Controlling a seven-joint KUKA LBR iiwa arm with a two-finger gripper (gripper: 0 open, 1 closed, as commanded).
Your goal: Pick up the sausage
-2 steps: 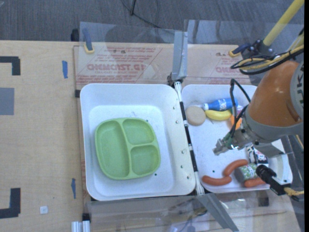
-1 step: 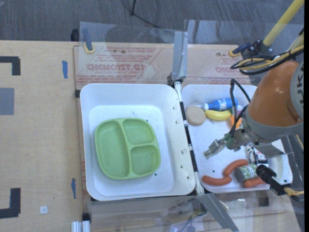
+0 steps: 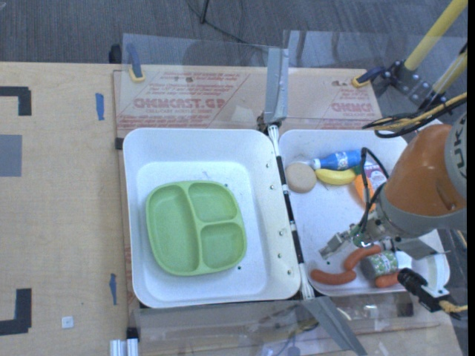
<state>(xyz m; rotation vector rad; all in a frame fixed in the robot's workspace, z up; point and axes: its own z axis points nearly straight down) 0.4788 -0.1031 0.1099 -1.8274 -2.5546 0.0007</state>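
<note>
Camera view puts us above two white bins; the left bin (image 3: 141, 154) holds a green divided plate (image 3: 196, 227), and the right bin (image 3: 312, 143) holds the clutter we care about. We see the arm (image 3: 427, 180) reaching in from the right, with the gripper (image 3: 349, 242) low over the near part of that bin. Whether it is open or closed, we cannot tell, and we see nothing clearly held in it.

We count two reddish sausages: one sausage (image 3: 333, 277) lies against the bin's near wall, and a curved sausage (image 3: 363, 256) sits just beside the gripper. A tan round thing (image 3: 300, 177), a banana (image 3: 335, 176) and a bottle (image 3: 338, 159) lie well apart toward the far side.

We judge the main risk is a glancing close: the curved sausage is round and smooth, so it could roll or squirt out. The near wall may also block a clean descent on the lower one
</note>
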